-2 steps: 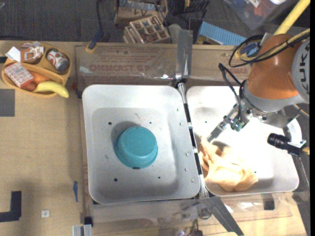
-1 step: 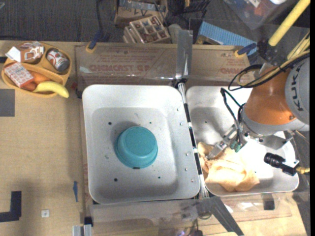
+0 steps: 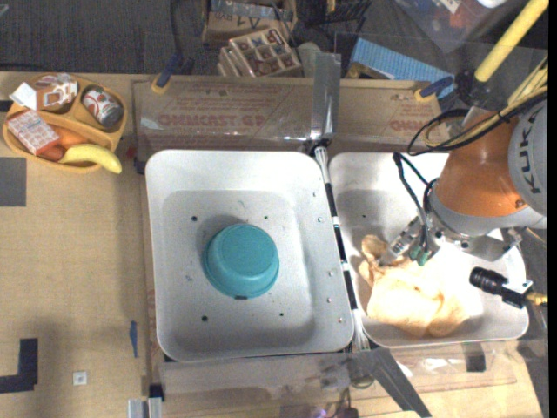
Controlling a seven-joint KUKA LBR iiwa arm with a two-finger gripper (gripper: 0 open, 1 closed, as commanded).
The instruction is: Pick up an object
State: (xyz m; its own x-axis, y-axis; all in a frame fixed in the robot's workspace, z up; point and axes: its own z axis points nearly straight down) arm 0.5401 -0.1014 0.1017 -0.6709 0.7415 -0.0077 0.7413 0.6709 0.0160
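Note:
A teal bowl (image 3: 242, 260) lies upside down in the middle of the left bin (image 3: 174, 181). In the right bin (image 3: 365, 177) a crumpled pale yellow cloth (image 3: 406, 305) lies at the front, with a fold reaching up toward the bin's left wall. My gripper (image 3: 412, 249) hangs low over the cloth's upper edge, under the orange band of the arm (image 3: 474, 190). Its tip sits right at the fabric, and contact cannot be judged.
A yellow tray (image 3: 52, 151) with a banana, cans and packets sits on the bench at the far left. A cardboard wall (image 3: 235, 116) runs behind both bins. Cables loop over the right bin's back corner, and a black fitting (image 3: 489, 280) juts out near its right side.

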